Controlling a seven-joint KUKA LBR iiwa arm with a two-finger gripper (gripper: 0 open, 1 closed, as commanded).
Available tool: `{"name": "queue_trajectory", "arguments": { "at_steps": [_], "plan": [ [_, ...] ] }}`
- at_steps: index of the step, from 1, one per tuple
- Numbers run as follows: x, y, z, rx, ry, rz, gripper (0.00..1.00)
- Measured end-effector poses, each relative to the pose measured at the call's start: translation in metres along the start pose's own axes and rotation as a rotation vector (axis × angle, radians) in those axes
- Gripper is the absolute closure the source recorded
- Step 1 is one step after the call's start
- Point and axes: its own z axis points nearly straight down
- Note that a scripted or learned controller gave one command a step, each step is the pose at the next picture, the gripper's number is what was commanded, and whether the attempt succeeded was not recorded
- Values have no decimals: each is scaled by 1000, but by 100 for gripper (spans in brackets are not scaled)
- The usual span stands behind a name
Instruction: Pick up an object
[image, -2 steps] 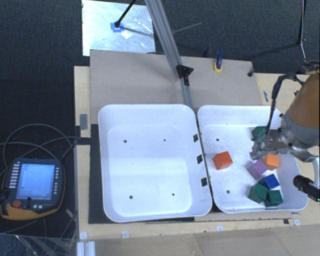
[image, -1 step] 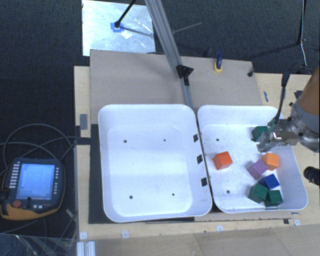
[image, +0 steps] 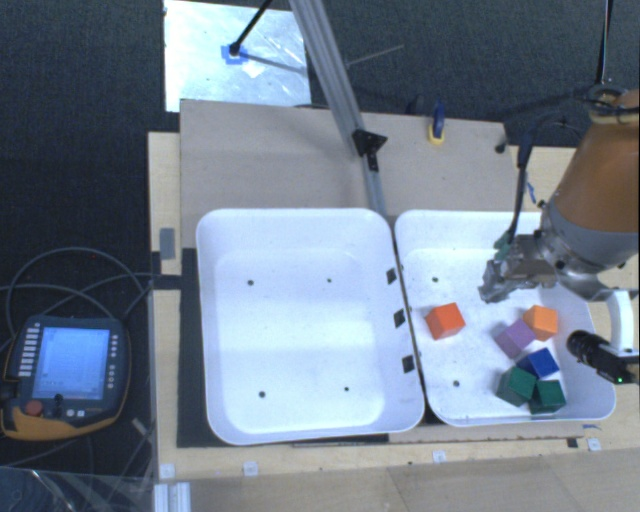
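Right bin (image: 440, 245): two orange blocks (image: 446, 321), one purple (image: 515, 338), one blue (image: 541, 362), two green (image: 519, 384). Claw (image: 497, 288): finger state cannot be told.

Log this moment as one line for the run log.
gripper: above right bin, nothing visibly held | nearest: orange block | cluster: purple block, blue block

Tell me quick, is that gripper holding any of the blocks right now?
Gripper: cannot be told whether it is open or closed. It sits over the right bin, above the blocks; no block is seen in it.
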Motion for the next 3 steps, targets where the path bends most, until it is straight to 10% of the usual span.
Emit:
{"name": "queue_trajectory", "arguments": {
  "at_steps": [3],
  "plan": [
    [151,26,34,6,1,0,100]
  ]
}}
